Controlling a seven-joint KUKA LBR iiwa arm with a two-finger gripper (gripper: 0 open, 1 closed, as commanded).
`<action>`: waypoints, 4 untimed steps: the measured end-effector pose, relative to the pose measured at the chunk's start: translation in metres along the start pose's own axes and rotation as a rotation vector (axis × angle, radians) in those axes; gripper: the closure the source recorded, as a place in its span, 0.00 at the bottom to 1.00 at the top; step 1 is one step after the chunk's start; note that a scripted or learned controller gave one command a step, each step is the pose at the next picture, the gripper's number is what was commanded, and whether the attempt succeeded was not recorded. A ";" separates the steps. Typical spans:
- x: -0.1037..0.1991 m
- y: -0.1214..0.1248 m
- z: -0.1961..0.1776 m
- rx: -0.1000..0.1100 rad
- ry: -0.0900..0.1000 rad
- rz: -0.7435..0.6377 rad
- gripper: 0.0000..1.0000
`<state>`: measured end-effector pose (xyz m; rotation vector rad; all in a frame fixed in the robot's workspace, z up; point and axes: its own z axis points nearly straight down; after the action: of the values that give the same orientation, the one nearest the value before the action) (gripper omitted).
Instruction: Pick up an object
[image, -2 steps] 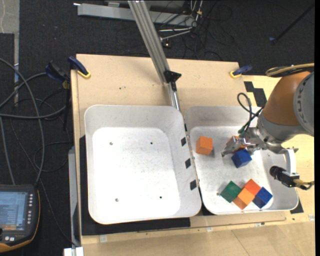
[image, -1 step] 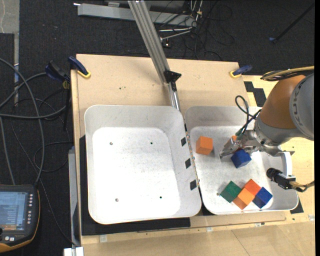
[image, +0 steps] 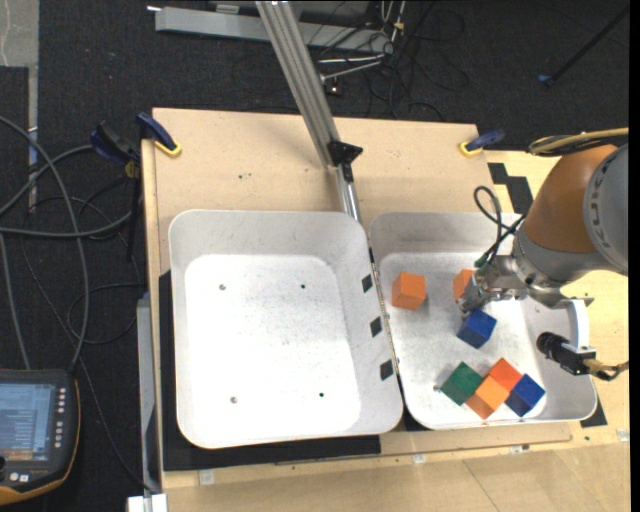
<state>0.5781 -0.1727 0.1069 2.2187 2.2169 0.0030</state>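
In the right bin (image: 430, 232) lie several small blocks. An orange cube (image: 408, 290) sits near the bin's left wall. A blue cube (image: 477, 328) lies in the middle, just below my gripper (image: 483, 296). A second orange block (image: 461, 284) peeks out at the gripper's left side, partly hidden by it. Near the front edge a green cube (image: 461, 383), an orange cube (image: 496, 386) and a blue cube (image: 525, 395) are packed together. The gripper hangs low over the bin's middle, between the half-hidden orange block and the blue cube.
The left bin (image: 265, 320) stands beside the right one, with a raised divider (image: 380, 320) between them. A slanted metal pole (image: 310, 90) runs down to the bins' back edge. The arm's grey body (image: 580, 225) overhangs the right bin's far right side.
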 end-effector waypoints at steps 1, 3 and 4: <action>-0.001 0.002 -0.064 -0.002 0.000 -0.003 1.00; -0.005 0.007 -0.182 -0.003 -0.001 -0.004 1.00; 0.053 0.010 -0.170 0.006 0.004 -0.009 1.00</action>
<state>0.5876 -0.1194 0.2772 2.2132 2.2318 0.0010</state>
